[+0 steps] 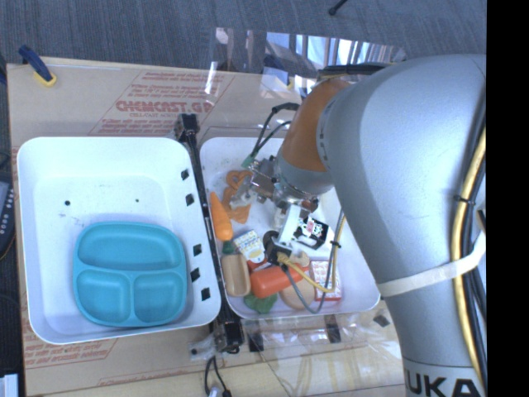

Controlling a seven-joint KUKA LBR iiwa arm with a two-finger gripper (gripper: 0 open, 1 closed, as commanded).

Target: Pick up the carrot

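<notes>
Grey arm [413, 180] fills the frame's right, its jaws low over the right bin [355, 288]; I cannot tell whether they are open. Mid-frame, the carrot [220, 217] lies along that bin's left wall. It is probably light, stiff and smooth; grip across its middle.
</notes>
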